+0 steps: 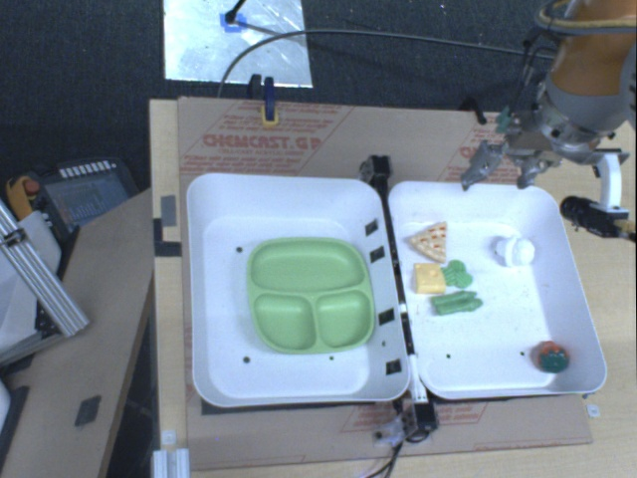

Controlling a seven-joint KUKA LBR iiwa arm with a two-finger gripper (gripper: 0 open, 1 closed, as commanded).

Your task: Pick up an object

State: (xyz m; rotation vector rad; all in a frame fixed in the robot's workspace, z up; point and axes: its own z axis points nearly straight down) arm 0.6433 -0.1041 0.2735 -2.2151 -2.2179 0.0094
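The jaws stand apart with nothing between them; the two dark fingers splay out above the far rim of the right bin (572, 267). The gripper (508, 170) hangs at the end of the grey arm (587, 78), which comes in from the right with its orange band above the wrist.

Taking the right bin as the landmark, all the loose items lie inside it, well apart from the gripper. Near its left wall, toward the far side, sits a tan waffle-patterned wedge (430, 239). Just in front of that wedge is a yellow block (429, 278), and touching or nearly touching the block's right edge is a small green leafy piece (458, 273). Just in front of these lies a long green piece (457, 305), stretched left to right. A white round piece (513, 251) rests toward the bin's right side, the nearest thing to the gripper but still clear of it. In the near right corner sits a small ball (550, 358), orange and green.

Against the right bin's left wall stands the left bin (214, 297), the two joined along a dark seam with clips. A pale green divided tray (306, 294) lies in the middle of it, with three compartments, one long and two small.
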